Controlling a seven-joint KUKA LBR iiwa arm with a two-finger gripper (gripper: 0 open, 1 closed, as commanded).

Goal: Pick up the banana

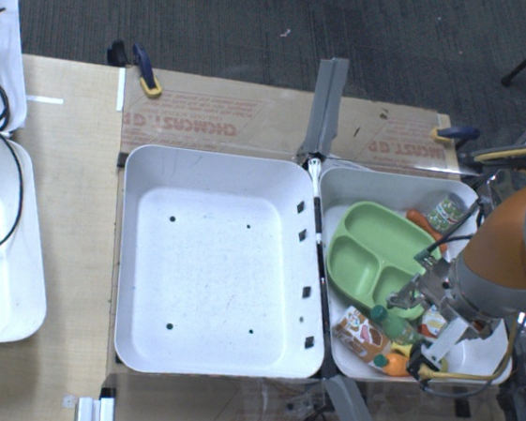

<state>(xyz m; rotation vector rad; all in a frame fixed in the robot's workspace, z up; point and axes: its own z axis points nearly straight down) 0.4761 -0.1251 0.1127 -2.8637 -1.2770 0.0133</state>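
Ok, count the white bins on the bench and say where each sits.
2. The left bin sits mid-bench; the right bin, beside it, holds a green plate and the gripper.

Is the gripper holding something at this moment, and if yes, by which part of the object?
It cannot be told. The gripper is low in the right bin, over the green tray and the small items beside it, and nothing is clearly seen in its grasp.

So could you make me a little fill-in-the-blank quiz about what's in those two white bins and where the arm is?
1. The green divided tray lies in the ____ bin.
2. The arm reaches over the ____ bin.
3. The band above the arm's wrist is ____.
4. The small carton lies beside the tray, nearer the bin's ____ edge.

Missing words: right; right; orange; front
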